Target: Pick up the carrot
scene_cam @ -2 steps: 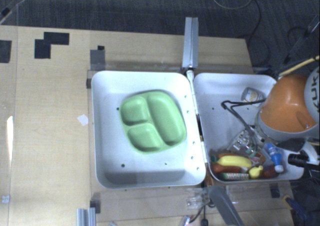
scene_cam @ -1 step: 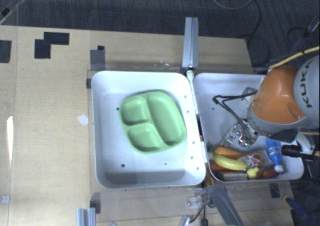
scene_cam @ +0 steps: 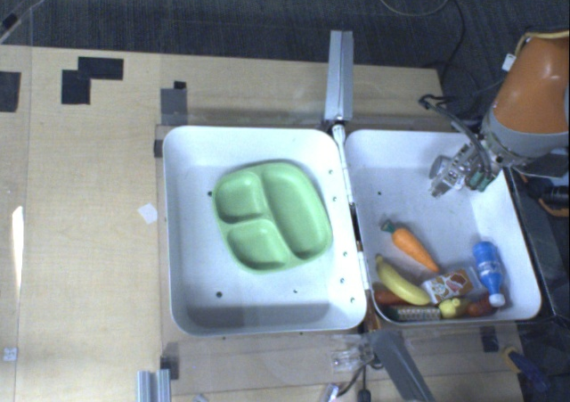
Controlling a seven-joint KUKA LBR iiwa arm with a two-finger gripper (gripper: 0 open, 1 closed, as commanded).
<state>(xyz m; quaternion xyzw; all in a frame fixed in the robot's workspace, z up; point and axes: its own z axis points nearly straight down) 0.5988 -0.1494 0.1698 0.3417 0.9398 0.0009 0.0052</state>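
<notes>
An orange carrot [scene_cam: 413, 246] with a small green top lies slantwise in the right bin [scene_cam: 392, 168], near its middle. My gripper [scene_cam: 447, 179] hangs over the upper right part of that bin, above and to the right of the carrot, well apart from it. Its fingers [scene_cam: 440, 170] stand open with nothing between them.
Below the carrot lie a yellow banana [scene_cam: 401, 284], a small snack packet [scene_cam: 448, 285] and a blue bottle [scene_cam: 488, 268] along the bin's lower edge. The left bin [scene_cam: 187, 213] holds a green divided plate [scene_cam: 270, 215]. A metal rail [scene_cam: 339, 79] runs between the bins.
</notes>
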